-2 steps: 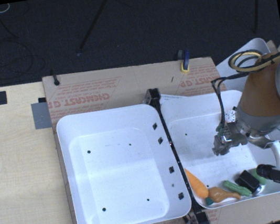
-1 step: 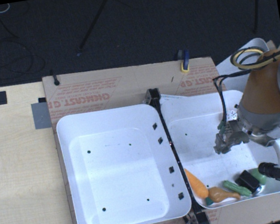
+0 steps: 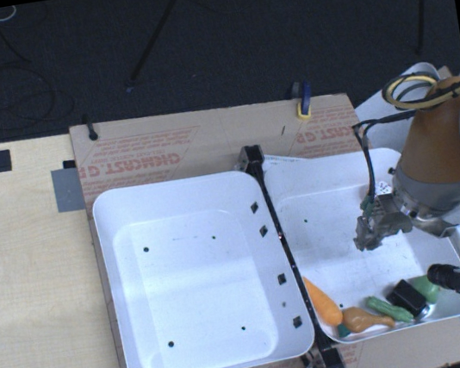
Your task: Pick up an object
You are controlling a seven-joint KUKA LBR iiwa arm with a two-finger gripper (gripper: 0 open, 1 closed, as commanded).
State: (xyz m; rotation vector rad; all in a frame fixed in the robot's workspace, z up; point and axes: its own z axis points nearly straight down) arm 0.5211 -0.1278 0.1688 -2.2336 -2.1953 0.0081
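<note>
My gripper [image 3: 369, 232] hangs low over the middle of the right bin [image 3: 321, 207], reaching in from the right. Nothing shows beneath it but bare white floor. Along the bin's front wall lie the objects: an orange carrot-shaped piece [image 3: 321, 298] leaning against the divider, a tan piece [image 3: 362, 317], a long green piece [image 3: 388, 308], a black block [image 3: 407, 297] and a rounder green piece [image 3: 425, 287]. All of them lie in front of the gripper, apart from it.
The left bin [image 3: 109, 243] stands beside the right one, the two joined by a black divider strip [image 3: 279, 240]. Both rest on a cardboard sheet [image 3: 204, 135] on the wooden bench. A blue and yellow clip [image 3: 303, 98] sits at the cardboard's back edge.
</note>
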